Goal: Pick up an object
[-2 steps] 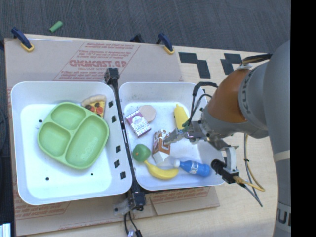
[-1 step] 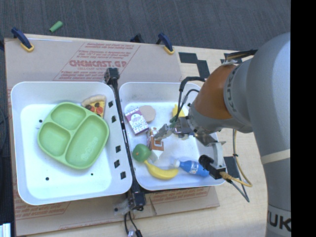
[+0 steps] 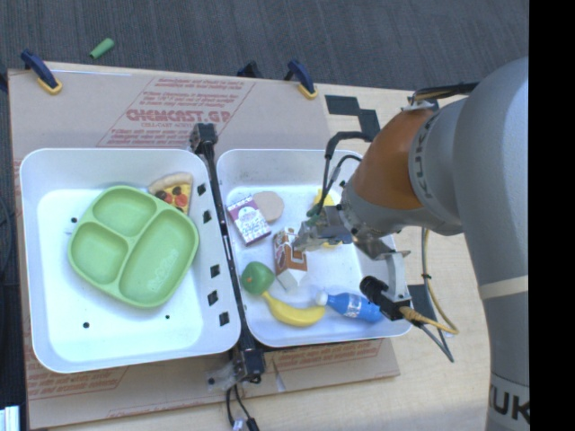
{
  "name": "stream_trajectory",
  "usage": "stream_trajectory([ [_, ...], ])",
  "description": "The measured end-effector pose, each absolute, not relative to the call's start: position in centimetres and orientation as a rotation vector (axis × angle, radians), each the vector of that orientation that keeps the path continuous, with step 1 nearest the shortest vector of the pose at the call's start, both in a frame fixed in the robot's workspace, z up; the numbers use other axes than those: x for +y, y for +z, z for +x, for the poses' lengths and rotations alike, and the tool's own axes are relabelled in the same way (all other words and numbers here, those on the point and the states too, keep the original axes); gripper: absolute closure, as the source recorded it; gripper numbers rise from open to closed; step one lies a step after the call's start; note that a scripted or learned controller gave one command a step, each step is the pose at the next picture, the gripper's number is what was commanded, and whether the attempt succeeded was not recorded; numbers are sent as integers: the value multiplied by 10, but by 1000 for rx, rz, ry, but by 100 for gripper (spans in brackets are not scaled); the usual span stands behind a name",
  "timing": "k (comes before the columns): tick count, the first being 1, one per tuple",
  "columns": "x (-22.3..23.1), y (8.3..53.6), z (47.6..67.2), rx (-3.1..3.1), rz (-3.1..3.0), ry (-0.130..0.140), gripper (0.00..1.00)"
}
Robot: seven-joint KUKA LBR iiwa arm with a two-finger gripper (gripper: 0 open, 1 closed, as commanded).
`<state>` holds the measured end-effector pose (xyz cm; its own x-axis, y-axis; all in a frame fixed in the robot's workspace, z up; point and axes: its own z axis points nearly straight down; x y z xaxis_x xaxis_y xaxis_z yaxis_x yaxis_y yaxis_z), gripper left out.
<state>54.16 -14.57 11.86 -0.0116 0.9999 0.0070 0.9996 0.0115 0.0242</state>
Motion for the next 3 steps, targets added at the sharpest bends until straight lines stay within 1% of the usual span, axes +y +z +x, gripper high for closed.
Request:
stream_trajectory([
  [1,-126,226,493,2228,2214,1,100],
  [2,-126,225,492,2229,2214,0,0],
  [3,-137,93,544,2227,2214,4,0],
])
